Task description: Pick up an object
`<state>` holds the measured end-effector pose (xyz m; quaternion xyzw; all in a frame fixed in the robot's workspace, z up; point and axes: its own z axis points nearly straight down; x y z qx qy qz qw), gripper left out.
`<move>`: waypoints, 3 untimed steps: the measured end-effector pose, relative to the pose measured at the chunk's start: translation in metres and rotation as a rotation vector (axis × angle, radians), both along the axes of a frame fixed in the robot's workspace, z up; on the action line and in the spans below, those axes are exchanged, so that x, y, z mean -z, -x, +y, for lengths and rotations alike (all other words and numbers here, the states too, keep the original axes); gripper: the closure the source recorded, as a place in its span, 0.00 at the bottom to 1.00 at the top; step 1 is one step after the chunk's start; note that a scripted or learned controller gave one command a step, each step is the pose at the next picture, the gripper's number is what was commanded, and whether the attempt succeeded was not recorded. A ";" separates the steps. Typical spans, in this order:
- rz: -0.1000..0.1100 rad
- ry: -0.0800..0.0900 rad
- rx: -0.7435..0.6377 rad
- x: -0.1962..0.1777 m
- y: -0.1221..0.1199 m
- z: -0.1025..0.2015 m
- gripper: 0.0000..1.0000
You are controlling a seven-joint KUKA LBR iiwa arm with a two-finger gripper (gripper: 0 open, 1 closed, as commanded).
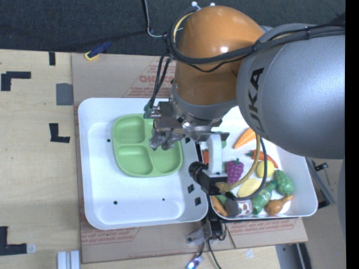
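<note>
Over the left bin [134,209]: gripper [162,136] at the tray [132,150], nothing lifted yet.
Pick looks not done. The gripper sits low over the green tray's right edge, its jaw state can't be told, and no object is seen in it. Grasp and lift are both left. Counts: two bins. The left bin has one tray. The right bin [307,205] has one carrot [244,138], one grape bunch [234,168], one banana [253,185], one broccoli [282,181], and more pieces too jumbled to count.
</note>
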<state>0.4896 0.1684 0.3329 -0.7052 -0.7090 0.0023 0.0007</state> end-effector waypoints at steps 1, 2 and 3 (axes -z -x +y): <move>-0.007 -0.002 0.008 -0.055 0.006 -0.062 1.00; -0.004 0.000 0.009 -0.057 0.006 -0.117 1.00; -0.007 -0.003 -0.001 -0.098 0.006 -0.068 1.00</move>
